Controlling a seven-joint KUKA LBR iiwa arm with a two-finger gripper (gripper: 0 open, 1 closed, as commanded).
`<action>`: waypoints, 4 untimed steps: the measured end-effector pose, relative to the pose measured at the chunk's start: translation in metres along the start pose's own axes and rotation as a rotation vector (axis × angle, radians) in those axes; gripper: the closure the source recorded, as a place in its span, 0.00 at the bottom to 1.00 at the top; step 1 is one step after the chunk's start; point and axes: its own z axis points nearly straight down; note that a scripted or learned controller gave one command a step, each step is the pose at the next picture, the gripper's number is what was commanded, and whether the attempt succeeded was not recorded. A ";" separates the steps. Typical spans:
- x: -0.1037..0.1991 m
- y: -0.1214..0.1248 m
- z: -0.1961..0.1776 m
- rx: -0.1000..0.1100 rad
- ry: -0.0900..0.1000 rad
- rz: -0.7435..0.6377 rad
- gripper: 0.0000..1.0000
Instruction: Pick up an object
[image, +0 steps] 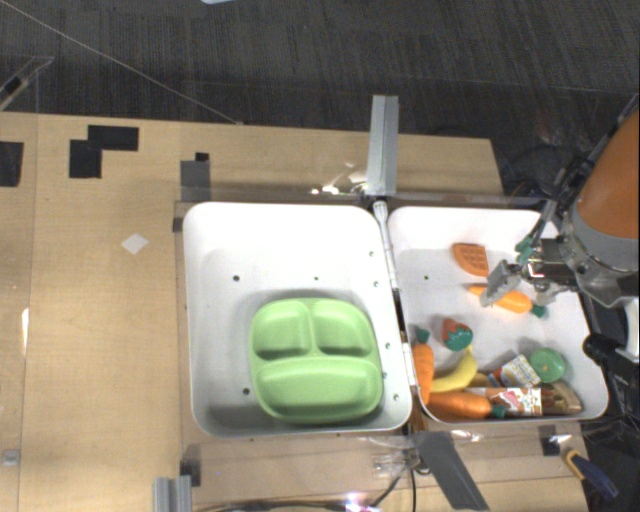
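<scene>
Right now the tool (508, 283) is hovering, fingers spread, directly over the small orange piece (515, 302).

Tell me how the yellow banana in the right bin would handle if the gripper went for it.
The banana looks like a smooth toy, so probably stiff, light and somewhat slippery. Its curved shape may let it rock or twist between fingers. It lies crowded against a carrot and other items near the right bin front, so neighbours would likely shift too.
</scene>
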 end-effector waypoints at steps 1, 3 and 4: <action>-0.027 0.041 0.112 0.002 0.000 0.078 0.00; -0.015 0.144 0.172 0.010 0.003 -0.101 0.00; -0.002 0.109 0.147 -0.003 0.000 -0.139 0.00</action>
